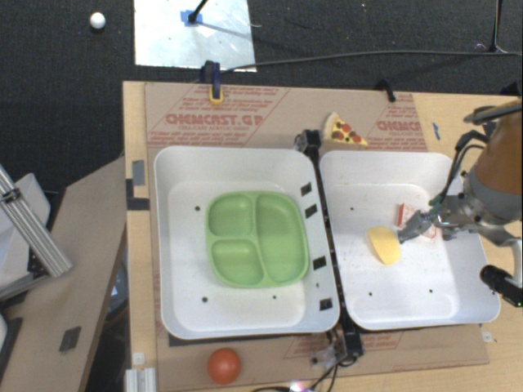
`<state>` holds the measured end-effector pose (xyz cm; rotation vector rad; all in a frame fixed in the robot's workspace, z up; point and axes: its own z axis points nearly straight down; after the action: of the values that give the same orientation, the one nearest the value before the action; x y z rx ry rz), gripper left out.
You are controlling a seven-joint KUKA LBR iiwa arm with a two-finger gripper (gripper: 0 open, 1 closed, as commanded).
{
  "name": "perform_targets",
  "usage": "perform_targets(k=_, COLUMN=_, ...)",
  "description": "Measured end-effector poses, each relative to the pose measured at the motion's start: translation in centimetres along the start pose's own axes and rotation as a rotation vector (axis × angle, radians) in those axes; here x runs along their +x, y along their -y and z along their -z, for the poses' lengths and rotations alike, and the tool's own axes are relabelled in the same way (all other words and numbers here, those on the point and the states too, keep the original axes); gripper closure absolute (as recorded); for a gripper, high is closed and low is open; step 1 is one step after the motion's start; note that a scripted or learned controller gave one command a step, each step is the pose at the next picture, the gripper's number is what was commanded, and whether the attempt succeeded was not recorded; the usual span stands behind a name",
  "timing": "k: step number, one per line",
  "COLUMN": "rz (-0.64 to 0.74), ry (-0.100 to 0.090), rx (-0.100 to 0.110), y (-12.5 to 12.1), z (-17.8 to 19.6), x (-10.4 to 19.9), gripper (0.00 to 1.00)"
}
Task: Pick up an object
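Right now your likeliest pick, the yellow piece [384,244], lies flat on the floor of the right bin [392,310], a little left of that bin's middle. Your jaws [406,233] sit at its upper right edge, touching or just beside it; you cannot tell from this angle whether they are open or closed, and nothing shows clearly between them. A small red item [401,213] lies just above the jaws, near the bin's centre. You have open white floor below and to the left of the yellow piece, up to the black divider between the bins; the arm [490,178] fills the right side.

Next door, the left bin [184,300] holds a green tray [256,238] with four compartments, set about centrally with bare floor all round it.

Outside the bins, a pizza slice [345,131] rests on the table [270,113] just beyond the right bin's far-left corner, and an orange ball [224,365] sits at the near edge below the left bin. A white ball [98,20] lies well apart at far left.
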<state>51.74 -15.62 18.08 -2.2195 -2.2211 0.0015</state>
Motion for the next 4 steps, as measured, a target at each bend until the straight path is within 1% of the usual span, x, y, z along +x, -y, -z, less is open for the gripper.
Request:
perform_targets(k=1, rz=0.001, ry=-0.001, rx=0.002, y=0.5, z=-6.2, x=0.1, gripper=0.0)
perform_targets(k=2, rz=0.001, ry=0.001, rx=-0.003, y=0.4, z=-4.8, x=0.0, gripper=1.0)
perform_targets(k=3, rz=0.004, ry=0.002, rx=-0.008, y=0.2, z=-0.4, x=0.5, gripper=1.0)
perform_targets(k=4, rz=0.004, ry=0.003, rx=-0.01, y=-0.9, z=5.4, x=0.2, gripper=1.0)
